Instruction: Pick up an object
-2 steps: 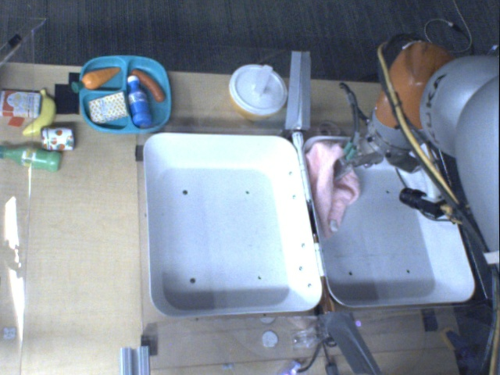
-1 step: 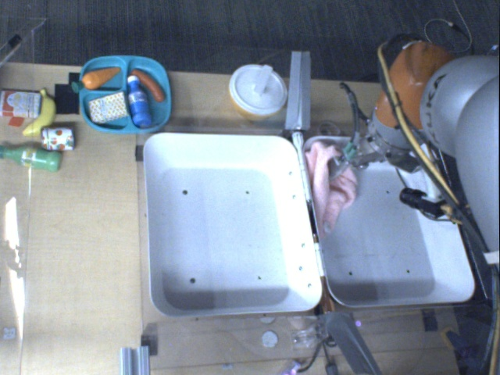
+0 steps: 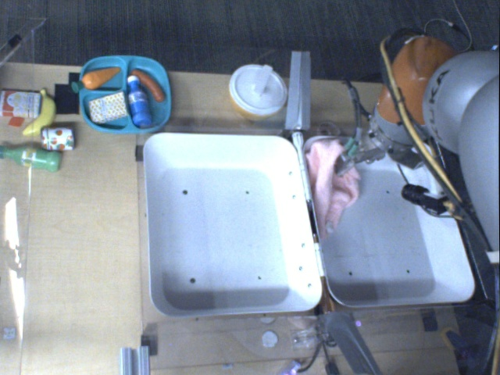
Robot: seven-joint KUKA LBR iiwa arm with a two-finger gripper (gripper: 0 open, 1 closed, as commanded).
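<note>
A pink cloth (image 3: pixel 332 186) lies crumpled in the far left corner of the right bin (image 3: pixel 406 276), bunched against the wall shared with the left bin (image 3: pixel 226 225). One fold trails toward the bin's middle. My gripper (image 3: pixel 349 155) reaches in from the right and sits at the cloth's upper right edge, touching or just over it. The grey arm and its orange band (image 3: pixel 418 65) rise behind it at the far right. The gripper's tip is dark and small against the cloth.
Behind the left bin stand a blue divided plate (image 3: pixel 125 92) with toy food and a white lidded cup (image 3: pixel 258 91). A banana (image 3: pixel 41 114), a small can (image 3: pixel 57 138) and a green bottle (image 3: pixel 31 158) lie at the far left. Cables (image 3: pixel 430 198) hang over the right bin.
</note>
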